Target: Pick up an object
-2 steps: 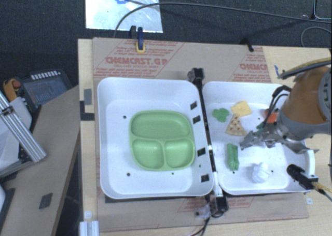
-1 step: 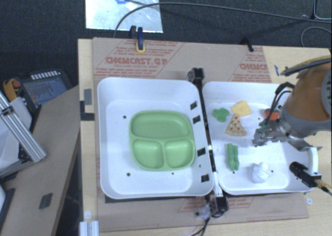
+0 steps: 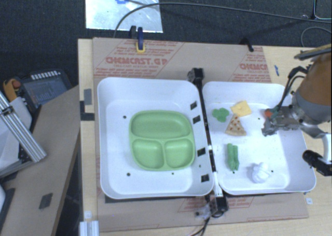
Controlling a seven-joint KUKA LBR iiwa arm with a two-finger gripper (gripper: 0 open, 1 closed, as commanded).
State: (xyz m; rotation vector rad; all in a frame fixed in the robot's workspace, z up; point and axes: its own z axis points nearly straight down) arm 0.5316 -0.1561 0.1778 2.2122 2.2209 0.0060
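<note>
The grey arm (image 3: 314, 92) reaches in from the right, its orange band above the wrist. Its gripper (image 3: 270, 124) hangs low over the right bin's (image 3: 295, 178) right half, pointing left.

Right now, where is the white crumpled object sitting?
The white crumpled object lies in the right bin, near its front edge, just right of the green bean-like piece and below the pincer.

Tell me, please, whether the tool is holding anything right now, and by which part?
It cannot be told: the tool sits low in the right bin, beside a small red-orange thing, its tips unclear.
</note>
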